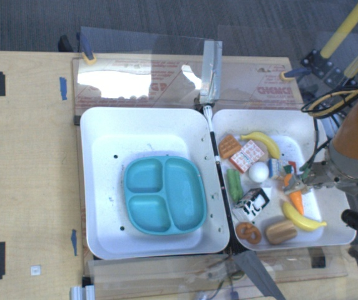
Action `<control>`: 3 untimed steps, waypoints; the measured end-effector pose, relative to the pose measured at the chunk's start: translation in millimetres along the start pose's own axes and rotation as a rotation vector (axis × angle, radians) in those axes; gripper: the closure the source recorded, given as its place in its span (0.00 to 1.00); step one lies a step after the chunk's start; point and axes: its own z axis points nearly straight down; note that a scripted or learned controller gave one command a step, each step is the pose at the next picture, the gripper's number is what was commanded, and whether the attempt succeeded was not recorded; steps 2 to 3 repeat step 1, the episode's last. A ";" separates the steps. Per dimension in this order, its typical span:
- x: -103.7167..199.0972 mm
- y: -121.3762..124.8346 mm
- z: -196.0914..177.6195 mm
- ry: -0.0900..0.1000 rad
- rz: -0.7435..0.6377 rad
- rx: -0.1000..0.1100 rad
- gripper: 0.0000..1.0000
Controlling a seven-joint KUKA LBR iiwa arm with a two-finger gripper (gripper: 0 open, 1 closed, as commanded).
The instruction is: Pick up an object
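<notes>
The right bin (329,227) holds several toy foods. A yellow banana (261,142) lies at the back, beside an orange waffle (229,146) and a red-and-white box (247,156). A white ball (258,172), a green pod (234,185) and a black-and-white piece (254,202) sit in the middle. A pretzel (249,232), a brown bread roll (281,232), a second banana (301,217) and an orange carrot (296,200) lie at the front. My gripper (305,177) hangs low over the bin's right half, just above the carrot and next to a small multicoloured piece (287,175).
The left bin (97,167) bears a teal divided plate (164,194). A clear plastic wall (148,74) stands behind both bins. Cables and yellow bars (348,24) hang at the right above the orange-banded arm (357,139).
</notes>
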 end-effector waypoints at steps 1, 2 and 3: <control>91.1 -8.7 -141.1 0.003 0.231 -0.003 1.00; 91.1 -8.7 -141.1 0.003 0.231 -0.003 1.00; 91.1 -8.7 -141.1 0.003 0.231 -0.003 1.00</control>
